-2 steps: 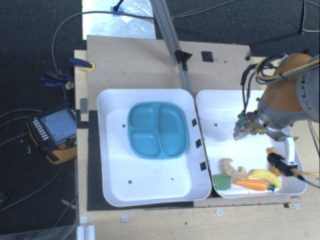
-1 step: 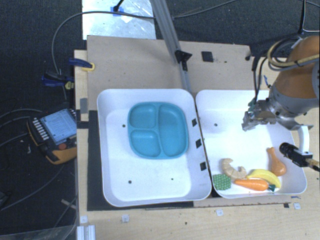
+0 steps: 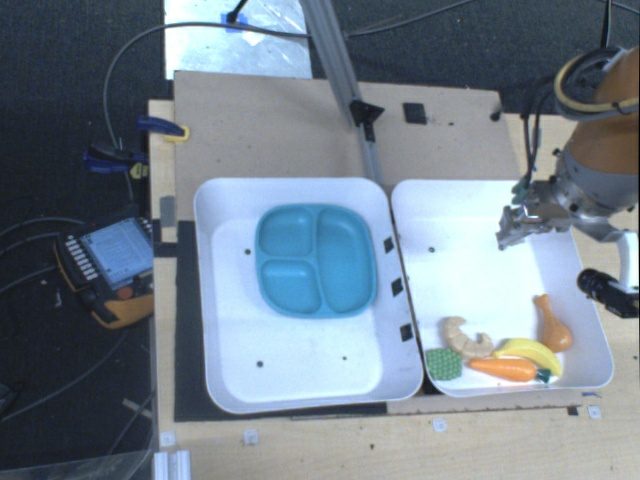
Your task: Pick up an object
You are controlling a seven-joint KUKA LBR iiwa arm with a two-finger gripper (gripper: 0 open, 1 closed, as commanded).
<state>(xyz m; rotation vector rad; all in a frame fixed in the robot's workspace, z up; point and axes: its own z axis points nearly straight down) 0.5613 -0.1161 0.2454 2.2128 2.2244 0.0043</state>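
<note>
Overhead, at a slant: two shallow white plastic bins side by side on a tan bench board (image 3: pixel 300 128), left bin (image 3: pixel 225 368) and right bin (image 3: pixel 450 218) touching along a shared middle edge. In the left bin, a pale blue plastic plate (image 3: pixel 316 260) with three compartments, flat on the floor toward the far side. Reaching in from the right, the grey arm with its orange band (image 3: pixel 600 148), wrist over the far right part of the right bin. Below the wrist, the small grey two-finger gripper (image 3: pixel 512 228), hanging above bare white floor near the bin's right wall. Too small and blurred to tell how far apart the jaws stand; nothing visible between them, nothing touched as far as can be seen. Well apart from the gripper, clustered along the near edge of the right bin, the toy foods: a green square textured piece (image 3: pixel 444 364) in the near left corner, just beside it a tan curled piece (image 3: pixel 466 338) shaped like a shrimp or pastry, then an orange toy carrot (image 3: pixel 503 369) lying flat, a yellow toy banana (image 3: pixel 530 352) just behind and touching it, and an orange-brown toy drumstick (image 3: pixel 552 323) leaning along the right side. Left of the bench, on dark carpet, a small blue-faced handheld device (image 3: pixel 110 258) with cables.
</note>
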